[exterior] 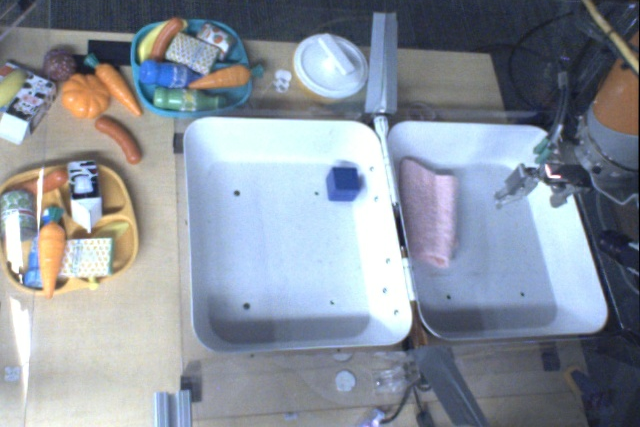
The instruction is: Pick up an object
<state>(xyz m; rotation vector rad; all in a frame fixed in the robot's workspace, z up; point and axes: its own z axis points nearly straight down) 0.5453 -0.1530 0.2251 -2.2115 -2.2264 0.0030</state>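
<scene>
right bin (570,315): smooth white plastic, shallow, rounded corners. a rolled pink terry cloth (430,212), fuzzy and cylinder-shaped, lies lengthwise near its left wall. the gripper (535,188) hangs over the bin's upper right part, well apart from the cloth; jaws spread wide, nothing between them.

left bin (250,315): same white plastic. a small blue cube (344,182), matte with hard edges, sits near the upper right corner.

wooden counter (150,335), left side: a blue bowl (235,98) and a yellow tray (125,225) of glossy plastic toy food, loose carrot (119,86), pumpkin (84,95), sausage (120,138). printing on the small boxes is too small to read. round white lid (331,62) behind the bins.
</scene>
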